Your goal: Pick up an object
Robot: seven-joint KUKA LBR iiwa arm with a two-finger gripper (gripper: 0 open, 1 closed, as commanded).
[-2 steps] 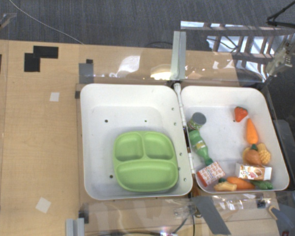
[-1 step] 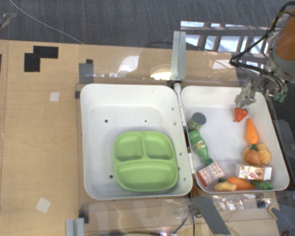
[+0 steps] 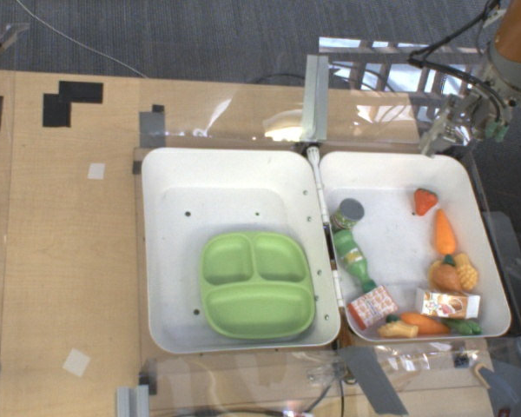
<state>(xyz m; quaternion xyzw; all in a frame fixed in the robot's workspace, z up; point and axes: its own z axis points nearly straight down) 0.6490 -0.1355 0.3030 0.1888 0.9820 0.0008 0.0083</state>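
The right bin (image 3: 391,176) holds several toy foods. A green bottle (image 3: 352,256) lies along its left wall, with a grey disc (image 3: 352,208) just behind it. A red strawberry (image 3: 425,201) and an orange carrot (image 3: 444,230) lie near the right wall, with an orange and yellow fruit (image 3: 454,274) in front of them. A red-and-white box (image 3: 372,307), a small carton (image 3: 451,304) and another carrot (image 3: 421,324) lie along the front wall. My gripper (image 3: 458,127) hangs above the bin's back right corner, apart from every object.
A green divided plate (image 3: 256,285) rests in the left bin (image 3: 169,189). A metal frame (image 3: 373,76) stands behind the right bin, close to the gripper. Black cables (image 3: 447,42) run along the arm. The wooden bench top (image 3: 61,259) stretches to the left.
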